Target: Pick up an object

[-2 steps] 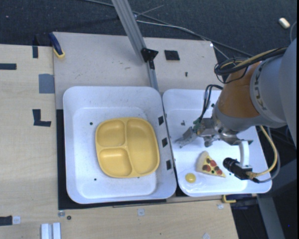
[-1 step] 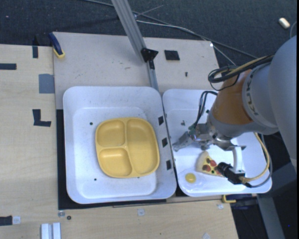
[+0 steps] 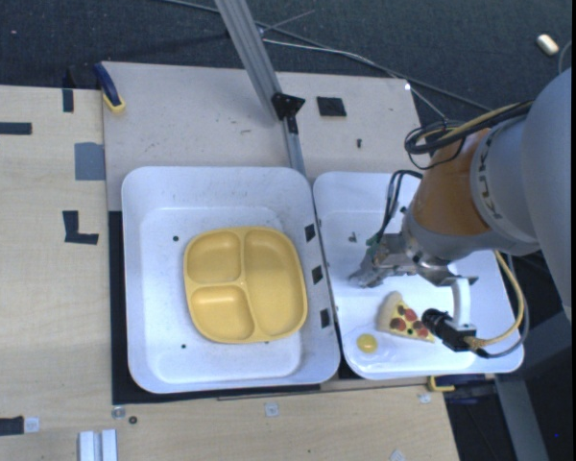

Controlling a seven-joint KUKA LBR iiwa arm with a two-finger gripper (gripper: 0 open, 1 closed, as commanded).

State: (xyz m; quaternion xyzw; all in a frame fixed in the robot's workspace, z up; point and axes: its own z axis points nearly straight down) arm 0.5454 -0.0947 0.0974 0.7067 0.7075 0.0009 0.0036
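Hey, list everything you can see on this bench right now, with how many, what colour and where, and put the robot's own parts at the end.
White bins: two, white, side by side on the bench.
Divided plate: one, yellow, three compartments, in the left bin.
Toy pizza slice: one, tan with red spots, near the front of the right bin.
Small round piece: one, yellow, front of the right bin, left of the slice.
Clamp: one, blue and yellow, bench's far left corner.
Arm: one, grey with an orange band, reaching in from the right.
Gripper: one, dark grey, low over the right bin.
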